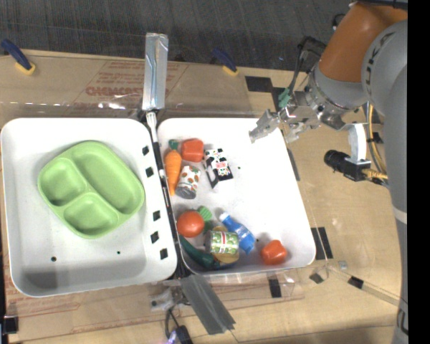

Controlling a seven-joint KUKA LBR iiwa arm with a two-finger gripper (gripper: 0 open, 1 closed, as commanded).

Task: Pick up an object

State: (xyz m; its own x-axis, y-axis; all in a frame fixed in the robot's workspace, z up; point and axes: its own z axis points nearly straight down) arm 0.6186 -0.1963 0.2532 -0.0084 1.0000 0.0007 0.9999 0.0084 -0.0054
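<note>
A tan desk (344, 213) carries two shallow white bins. The gripper (266, 129) hangs over the right bin's (272, 192) upper right corner, its pale fingers apart and clamped on nothing. Left and below it lie small toys: a glossy orange carrot (173, 169), long axis running toward and away from the camera, a black-and-white cow (218, 165), a red tomato (190, 224), a green-labelled can (224, 244). Far left, the other bin (29, 264) holds a smooth green plate (90, 188) with three compartments.
</note>
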